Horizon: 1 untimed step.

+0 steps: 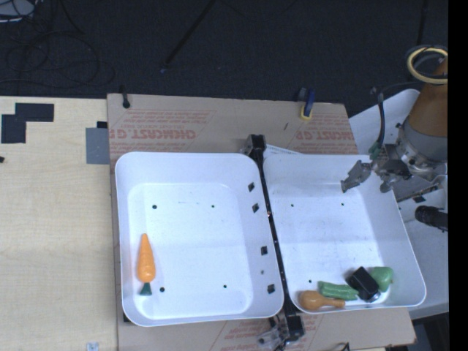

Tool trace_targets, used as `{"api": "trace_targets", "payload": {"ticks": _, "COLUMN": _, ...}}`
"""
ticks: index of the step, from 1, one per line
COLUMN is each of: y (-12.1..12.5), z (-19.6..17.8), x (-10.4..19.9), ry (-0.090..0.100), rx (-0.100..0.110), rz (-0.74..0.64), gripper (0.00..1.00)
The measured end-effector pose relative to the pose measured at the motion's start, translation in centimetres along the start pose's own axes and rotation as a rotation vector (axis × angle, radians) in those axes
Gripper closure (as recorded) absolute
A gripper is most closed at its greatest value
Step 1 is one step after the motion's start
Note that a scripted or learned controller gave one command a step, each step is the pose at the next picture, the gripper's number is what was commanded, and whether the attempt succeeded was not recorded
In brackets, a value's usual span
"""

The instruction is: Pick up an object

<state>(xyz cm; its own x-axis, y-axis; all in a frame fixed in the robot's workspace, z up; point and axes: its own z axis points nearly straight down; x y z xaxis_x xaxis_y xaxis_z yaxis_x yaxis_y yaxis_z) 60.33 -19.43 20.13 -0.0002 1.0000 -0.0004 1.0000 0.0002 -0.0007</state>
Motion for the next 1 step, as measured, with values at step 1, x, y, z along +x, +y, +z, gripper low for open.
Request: {"api": "trace_targets", "payload": {"ticks": 1, "y": -2.56, "z": -10.85, "x": 3.07, "ry": -0.001, "rx": -0.009, "rz": -0.003, "gripper": 0.0}}
